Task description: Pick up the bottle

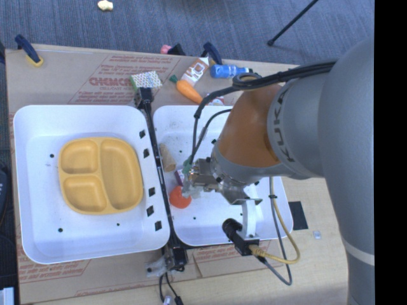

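Gripper low in right bin, near its left wall, just above orange round object. Fingers hidden under wrist; cannot tell whether apart or together. Small tan bottle lies on its side in same bin, near gripper, up-left of it. Yellow divided plate in left bin. Risks: gripper off target, closing on orange object instead; bottle rolling against wall; cable snag.

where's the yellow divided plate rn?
In the camera view, the yellow divided plate lies flat in the left white bin, roughly centred, across the divider from the tool in the right bin.
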`<state>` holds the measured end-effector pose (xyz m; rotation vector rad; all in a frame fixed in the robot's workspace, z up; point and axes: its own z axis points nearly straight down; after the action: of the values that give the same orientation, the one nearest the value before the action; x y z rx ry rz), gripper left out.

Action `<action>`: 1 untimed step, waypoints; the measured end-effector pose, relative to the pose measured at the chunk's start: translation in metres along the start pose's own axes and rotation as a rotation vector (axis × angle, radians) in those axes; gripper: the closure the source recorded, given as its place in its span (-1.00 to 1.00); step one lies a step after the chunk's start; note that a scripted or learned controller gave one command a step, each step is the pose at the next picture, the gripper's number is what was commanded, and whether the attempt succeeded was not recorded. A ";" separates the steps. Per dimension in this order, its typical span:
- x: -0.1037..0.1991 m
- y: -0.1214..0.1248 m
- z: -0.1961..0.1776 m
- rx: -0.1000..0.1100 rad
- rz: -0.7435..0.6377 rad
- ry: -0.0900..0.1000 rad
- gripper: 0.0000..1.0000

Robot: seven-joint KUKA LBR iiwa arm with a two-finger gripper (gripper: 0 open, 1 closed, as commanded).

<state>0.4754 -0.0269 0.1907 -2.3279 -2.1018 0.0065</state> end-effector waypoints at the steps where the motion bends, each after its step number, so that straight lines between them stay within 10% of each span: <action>1: -0.027 0.003 -0.097 -0.005 -0.135 -0.001 1.00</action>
<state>0.4766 -0.0537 0.2876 -2.1843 -2.2567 0.0021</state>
